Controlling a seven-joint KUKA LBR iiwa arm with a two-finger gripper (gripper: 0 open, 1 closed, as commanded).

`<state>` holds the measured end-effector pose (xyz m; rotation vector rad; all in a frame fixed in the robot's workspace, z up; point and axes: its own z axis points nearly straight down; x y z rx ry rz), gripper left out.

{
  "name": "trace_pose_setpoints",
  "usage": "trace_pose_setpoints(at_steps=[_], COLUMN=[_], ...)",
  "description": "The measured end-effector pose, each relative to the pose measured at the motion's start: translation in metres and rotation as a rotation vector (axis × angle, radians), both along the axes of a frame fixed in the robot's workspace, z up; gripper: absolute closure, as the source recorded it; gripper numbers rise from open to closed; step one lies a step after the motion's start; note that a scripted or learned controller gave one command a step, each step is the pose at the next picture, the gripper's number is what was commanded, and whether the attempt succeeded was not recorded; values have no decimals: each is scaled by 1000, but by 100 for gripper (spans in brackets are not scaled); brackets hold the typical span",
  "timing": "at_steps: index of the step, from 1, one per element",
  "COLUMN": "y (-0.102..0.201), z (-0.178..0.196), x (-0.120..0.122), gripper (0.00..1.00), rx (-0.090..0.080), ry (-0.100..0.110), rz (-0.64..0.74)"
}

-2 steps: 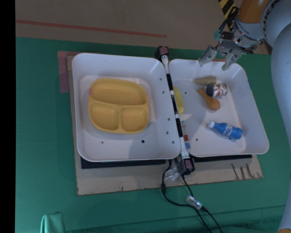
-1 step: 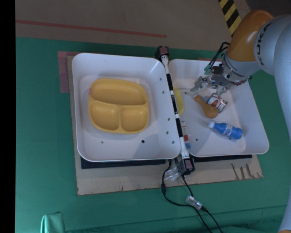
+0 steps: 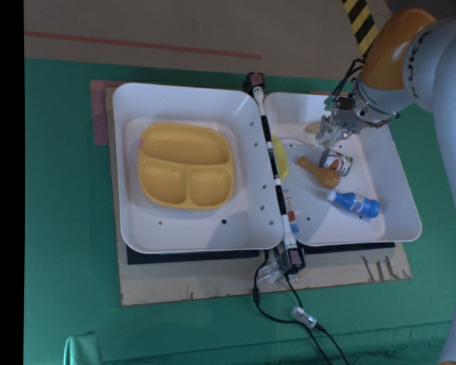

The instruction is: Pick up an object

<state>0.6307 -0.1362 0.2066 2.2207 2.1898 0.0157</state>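
Two white bins side by side on a green-covered counter (image 3: pixel 64 214), seen from above at a slant. Left bin (image 3: pixel 187 100) taken up by a yellow divided tray (image 3: pixel 187 165) with three compartments, bare white floor all around it. Right bin (image 3: pixel 388 178) more crowded: a small can (image 3: pixel 337 162) with a red-and-white label, its writing too small to read; an orange drumstick-shaped toy (image 3: pixel 318 172) just beside the can; a blue bottle (image 3: pixel 354 204) with a white band, lying on its side nearer the front rim, label unreadable; a yellow item (image 3: pixel 281 158) pressed against the dividing wall; a small tan piece (image 3: pixel 313 128) near the back. Grey arm with orange band (image 3: pixel 395 36) reaching in from the right, hand (image 3: pixel 329 135) poised low over the back half of the right bin, just above the can and close to the tan piece, nothing visibly between its fingers; open or closed, impossible to tell. Open floor at the right bin's front left corner and along its right wall. Black-and-yellow hazard striping (image 3: pixel 360 21) at the top edge, cables (image 3: pixel 299 314) trailing off the front of the cardboard base (image 3: pixel 214 285).
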Motion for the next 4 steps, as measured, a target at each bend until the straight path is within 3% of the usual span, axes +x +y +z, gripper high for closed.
trace_pose_setpoints(at_steps=[1, 3, 4], y=[0, 0, -3], z=[0, 0, 16], x=[0, 0, 2], gripper=[0, 0, 100], rx=[0, 0, -5], ry=[0, 1, -13], rz=[0, 0, -7])
